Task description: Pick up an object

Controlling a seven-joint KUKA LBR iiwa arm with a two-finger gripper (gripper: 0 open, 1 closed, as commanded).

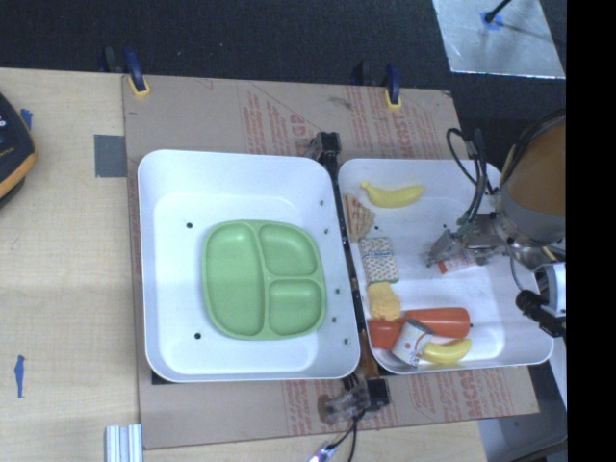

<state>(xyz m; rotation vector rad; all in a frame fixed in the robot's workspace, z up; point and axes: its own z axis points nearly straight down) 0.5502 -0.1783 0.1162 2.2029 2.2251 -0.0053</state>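
Note:
My gripper (pixel 450 251) hangs low over the right bin (pixel 520 352), near its middle right, with the grey arm (pixel 531 186) reaching in from the right. A small red piece (pixel 444 267) shows just below the gripper's tip; whether it is touched I cannot tell. A yellow banana (pixel 392 195) lies at the bin's far end. Along the left wall lie a brown cracker (pixel 359 219), a patterned wafer (pixel 377 257) and a yellow lump (pixel 384 301). At the near end sit an orange-red sausage (pixel 438 320), a red block (pixel 383 333) and a second yellow banana (pixel 447 352).
The left bin (pixel 173 191) holds a green divided plate (pixel 263 279). Both bins rest on a cardboard sheet (pixel 241 114) held by clamps. Black cables (pixel 472 162) loop off the arm above the right bin. A dark orange-edged device (pixel 12 147) lies at the bench's far left.

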